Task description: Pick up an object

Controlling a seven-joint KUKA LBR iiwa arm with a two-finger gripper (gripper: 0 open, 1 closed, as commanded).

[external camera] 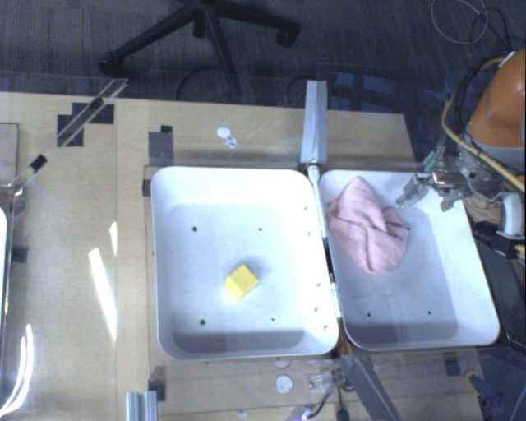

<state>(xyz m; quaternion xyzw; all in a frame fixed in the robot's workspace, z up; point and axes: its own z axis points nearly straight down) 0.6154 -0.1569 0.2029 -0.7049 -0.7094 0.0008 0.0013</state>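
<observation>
A crumpled pink cloth (367,224) lies in the upper left part of the right bin (460,321). A small yellow block (242,282) rests near the middle of the left bin (189,247). My gripper (427,196) hangs over the top right of the right bin, just right of the cloth's upper edge. Its two fingers are spread apart and hold nothing. The left fingertip (408,196) is close to the cloth, but I cannot tell whether it touches.
A metal divider post (313,123) stands between the bins at the back. The grey and orange arm (497,115) with its cables fills the right edge. Chair legs (205,25) cross the floor behind the bench.
</observation>
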